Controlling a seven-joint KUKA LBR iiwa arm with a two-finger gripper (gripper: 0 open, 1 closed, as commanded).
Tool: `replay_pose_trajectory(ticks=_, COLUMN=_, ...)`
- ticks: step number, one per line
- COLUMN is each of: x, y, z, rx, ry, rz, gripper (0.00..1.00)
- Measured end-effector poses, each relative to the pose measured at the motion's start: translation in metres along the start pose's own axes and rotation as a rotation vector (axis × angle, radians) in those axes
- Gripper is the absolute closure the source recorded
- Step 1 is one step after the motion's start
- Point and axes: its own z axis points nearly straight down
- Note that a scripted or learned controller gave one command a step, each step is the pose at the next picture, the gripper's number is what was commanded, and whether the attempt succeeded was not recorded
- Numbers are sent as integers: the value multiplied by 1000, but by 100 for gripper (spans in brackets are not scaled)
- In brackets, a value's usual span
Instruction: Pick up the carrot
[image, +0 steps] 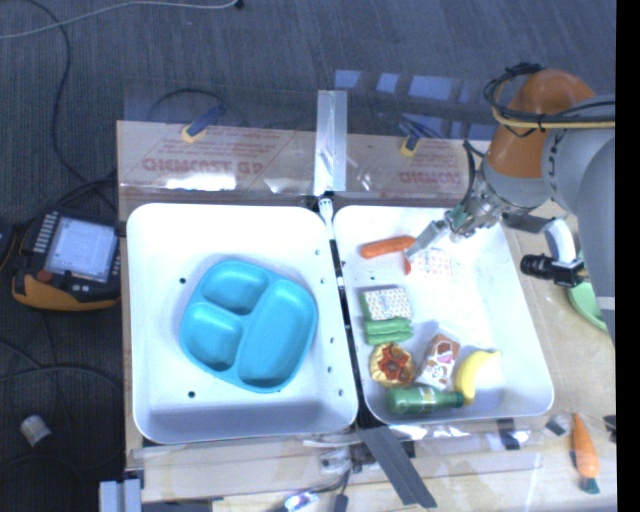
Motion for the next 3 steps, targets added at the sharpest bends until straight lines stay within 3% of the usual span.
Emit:
replay_pose_trajectory(ticks=1, x=35, y=15, z=-57, rx=1, ry=0, rz=55, gripper=0)
replay_pose_trajectory(ticks=2, x=70, y=27, z=35, rx=11, ry=0, rz=-108, gripper=0)
replay_pose_trajectory(ticks=3, x=141, y=-9, z=-61, rx=1, ry=1, rz=-375, gripper=0)
